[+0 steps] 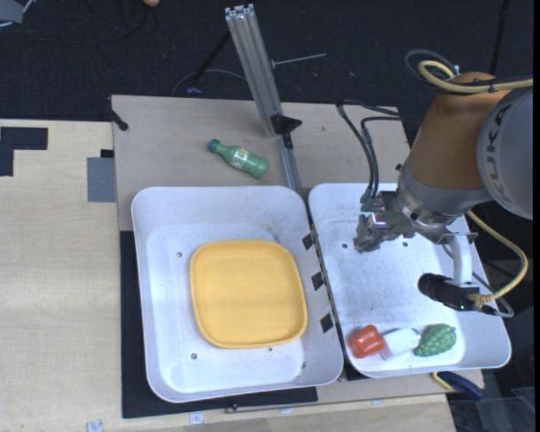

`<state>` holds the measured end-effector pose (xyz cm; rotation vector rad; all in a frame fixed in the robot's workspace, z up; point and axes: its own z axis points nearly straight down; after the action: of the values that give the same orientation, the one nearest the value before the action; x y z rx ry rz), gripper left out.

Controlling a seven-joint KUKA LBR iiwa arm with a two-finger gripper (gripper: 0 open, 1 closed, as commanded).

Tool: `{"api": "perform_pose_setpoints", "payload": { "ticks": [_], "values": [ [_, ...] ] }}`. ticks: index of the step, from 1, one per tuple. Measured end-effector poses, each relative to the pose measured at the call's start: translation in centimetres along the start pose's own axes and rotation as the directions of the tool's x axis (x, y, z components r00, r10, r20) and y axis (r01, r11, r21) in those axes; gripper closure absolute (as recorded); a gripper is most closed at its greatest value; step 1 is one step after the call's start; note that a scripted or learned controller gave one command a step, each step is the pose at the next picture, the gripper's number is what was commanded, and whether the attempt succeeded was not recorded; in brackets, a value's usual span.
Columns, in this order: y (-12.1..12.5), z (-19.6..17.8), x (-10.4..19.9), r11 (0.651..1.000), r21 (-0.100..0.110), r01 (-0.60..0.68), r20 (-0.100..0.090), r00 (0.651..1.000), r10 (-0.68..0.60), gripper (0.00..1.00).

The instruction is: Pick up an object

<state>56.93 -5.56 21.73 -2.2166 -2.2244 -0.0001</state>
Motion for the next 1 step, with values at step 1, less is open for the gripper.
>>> {"api": "perform_pose_setpoints", "payload": {
  "ticks": [1],
  "values": [
    [-1.34, -1.25, 5.10, 1.000, -0.001, 0.000, 0.000, 1.000, 0.000, 1.00]
  ]
}}
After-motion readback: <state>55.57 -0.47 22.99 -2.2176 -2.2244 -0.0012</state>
